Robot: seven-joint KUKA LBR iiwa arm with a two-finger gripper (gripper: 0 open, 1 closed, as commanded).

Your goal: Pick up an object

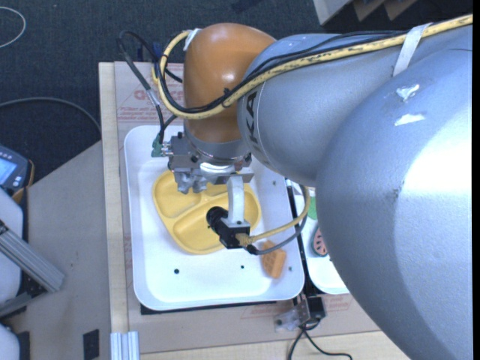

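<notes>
Claw [196,180] hangs low over the yellow moulded plastic divided plate [180,227] in a shallow white bin [187,283]; spread or closed, I cannot tell. Just right of that plate lies a small orange-brown lump [274,262]. Recommend straddling the plate's raised rim squarely before closing.

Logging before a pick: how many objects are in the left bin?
2: a yellow divided plate under the tool, and an orange-brown piece just past its lower-right rim. The arm may hide more.

Grey arm [360,126] over left white bin [150,276], claw [196,184] above yellow plate [169,197], orange-brown piece [274,262] near it
</notes>
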